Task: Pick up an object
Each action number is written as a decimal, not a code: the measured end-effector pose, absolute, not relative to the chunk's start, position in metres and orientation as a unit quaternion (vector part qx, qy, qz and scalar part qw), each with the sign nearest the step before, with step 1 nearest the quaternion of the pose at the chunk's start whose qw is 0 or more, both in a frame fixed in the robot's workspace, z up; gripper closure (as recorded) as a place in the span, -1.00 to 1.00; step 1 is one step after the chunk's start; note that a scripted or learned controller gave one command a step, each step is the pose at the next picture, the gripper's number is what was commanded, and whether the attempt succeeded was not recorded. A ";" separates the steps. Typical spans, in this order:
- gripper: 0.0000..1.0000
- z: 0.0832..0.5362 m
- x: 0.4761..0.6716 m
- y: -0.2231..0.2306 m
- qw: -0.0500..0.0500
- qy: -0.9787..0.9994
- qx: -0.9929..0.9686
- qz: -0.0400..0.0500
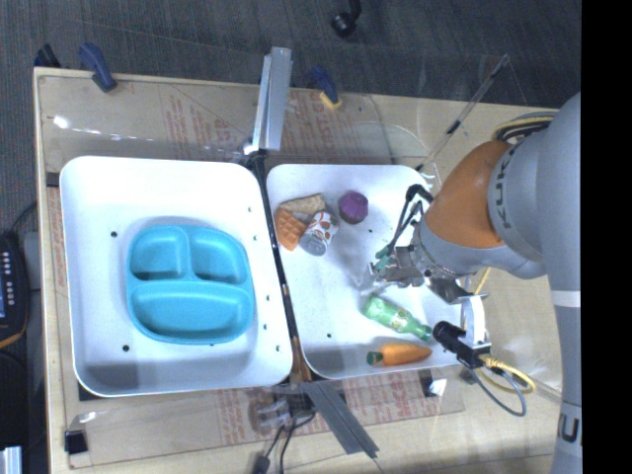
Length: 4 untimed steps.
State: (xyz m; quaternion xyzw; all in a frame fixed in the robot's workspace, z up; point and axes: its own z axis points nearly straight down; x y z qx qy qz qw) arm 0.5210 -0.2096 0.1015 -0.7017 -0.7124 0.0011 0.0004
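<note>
We see the desk [148, 117] carrying two white bins. The left bin [89, 265] holds a blue divided tray [188, 284]. The grey arm [513, 205] reaches over the right bin [326, 344], its jaws [387, 270] low near the bin's right side; we cannot tell if they are open or closed. Just below them lies a green bottle [395, 317], then a carrot [403, 355] near the front wall. Farther back sit a cracker-like piece [301, 206], an orange piece [289, 229], a small can [318, 233] and a purple object [354, 205].

In the right bin you see a green bottle [396, 317] lying flat, a carrot [400, 355] near the front wall, and a purple object [354, 205] at the rear.
</note>
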 end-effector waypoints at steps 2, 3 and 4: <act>1.00 0.111 0.522 -0.209 0.000 -0.714 -0.700 0.002; -1.00 0.111 0.522 -0.209 0.000 -0.715 -0.699 0.002; -1.00 0.091 0.536 -0.210 0.000 -0.710 -0.704 0.001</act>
